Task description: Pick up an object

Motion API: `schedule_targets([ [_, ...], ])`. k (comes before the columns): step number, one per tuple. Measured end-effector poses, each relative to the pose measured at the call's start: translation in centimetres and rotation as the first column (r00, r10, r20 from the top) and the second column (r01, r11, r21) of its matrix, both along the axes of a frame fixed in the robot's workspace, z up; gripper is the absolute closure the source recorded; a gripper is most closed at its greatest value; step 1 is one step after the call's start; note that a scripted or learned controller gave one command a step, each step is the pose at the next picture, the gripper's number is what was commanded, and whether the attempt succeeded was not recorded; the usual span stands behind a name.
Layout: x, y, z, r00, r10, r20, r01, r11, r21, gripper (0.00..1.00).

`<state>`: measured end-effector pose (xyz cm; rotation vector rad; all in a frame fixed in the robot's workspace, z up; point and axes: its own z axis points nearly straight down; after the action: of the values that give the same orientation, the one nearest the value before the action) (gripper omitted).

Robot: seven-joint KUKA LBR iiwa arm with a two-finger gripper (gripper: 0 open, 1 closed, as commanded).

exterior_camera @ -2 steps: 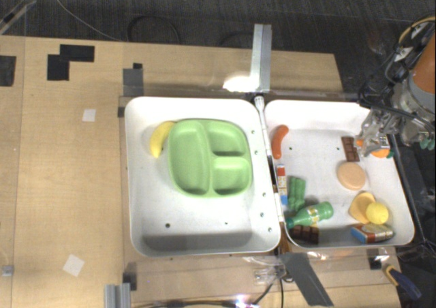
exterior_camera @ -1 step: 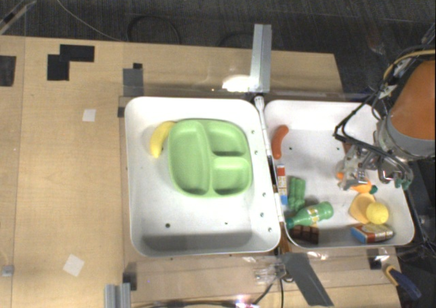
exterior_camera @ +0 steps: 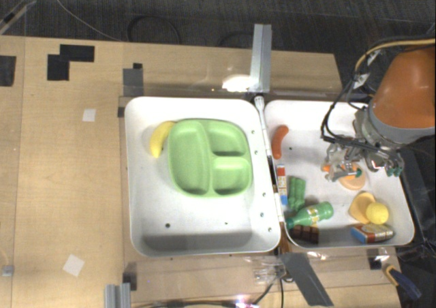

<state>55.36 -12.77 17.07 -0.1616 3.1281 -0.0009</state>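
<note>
Gripper (exterior_camera: 351, 167) low in right bin (exterior_camera: 409, 232), near its right edge, just above small orange disc (exterior_camera: 353, 180). Finger opening and any hold: cannot tell. Judged: approach done; grasp and lift left. Green bottle (exterior_camera: 310, 215) lies near bin's front edge, untouched.

my bench (exterior_camera: 61, 184) is pale wood, with black patches (exterior_camera: 68, 60) near its far left corner and two small pale squares (exterior_camera: 88, 115) on its left part. two shallow white bins sit on it side by side, touching along a middle seam. the left bin (exterior_camera: 157, 232) lies mid-bench, the right bin (exterior_camera: 306, 126) just beside it, below my wrist. a grey metal post (exterior_camera: 261, 58) stands behind the seam between them.
</note>
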Motion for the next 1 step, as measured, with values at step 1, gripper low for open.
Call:
schedule_targets([
  [1, 10.9, -4.01, 4.66, 0.999, -0.038, 0.006, 0.038, 0.999, -0.001, 1.0],
])
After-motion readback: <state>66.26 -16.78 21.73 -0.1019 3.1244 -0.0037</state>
